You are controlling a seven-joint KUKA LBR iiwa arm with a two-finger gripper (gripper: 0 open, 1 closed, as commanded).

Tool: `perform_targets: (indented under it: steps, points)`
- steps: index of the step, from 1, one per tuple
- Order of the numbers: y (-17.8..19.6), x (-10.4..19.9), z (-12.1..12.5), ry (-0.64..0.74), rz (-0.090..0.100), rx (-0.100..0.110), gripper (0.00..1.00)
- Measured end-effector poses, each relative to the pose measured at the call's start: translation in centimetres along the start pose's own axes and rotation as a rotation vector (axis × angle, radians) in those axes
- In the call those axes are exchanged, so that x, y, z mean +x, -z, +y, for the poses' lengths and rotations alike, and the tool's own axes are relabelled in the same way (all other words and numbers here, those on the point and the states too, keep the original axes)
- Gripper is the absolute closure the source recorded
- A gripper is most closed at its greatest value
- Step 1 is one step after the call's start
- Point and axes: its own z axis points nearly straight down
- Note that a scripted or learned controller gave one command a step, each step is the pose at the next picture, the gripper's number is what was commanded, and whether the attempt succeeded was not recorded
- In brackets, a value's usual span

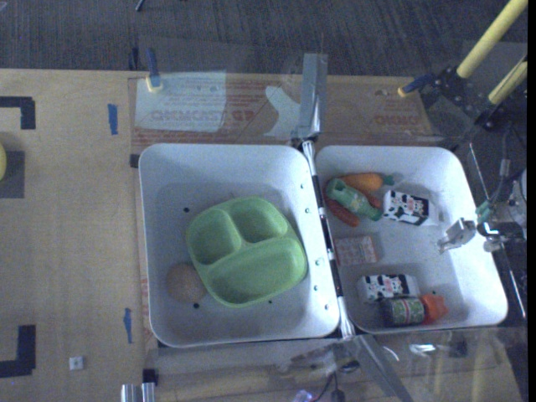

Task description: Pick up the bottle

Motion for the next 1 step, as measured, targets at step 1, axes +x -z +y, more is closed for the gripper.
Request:
perform_targets:
  steps: [1]
  points:
    - [-8.28, 11.71, -0.65, -0.293, 0.001, 0.004, 0.0]
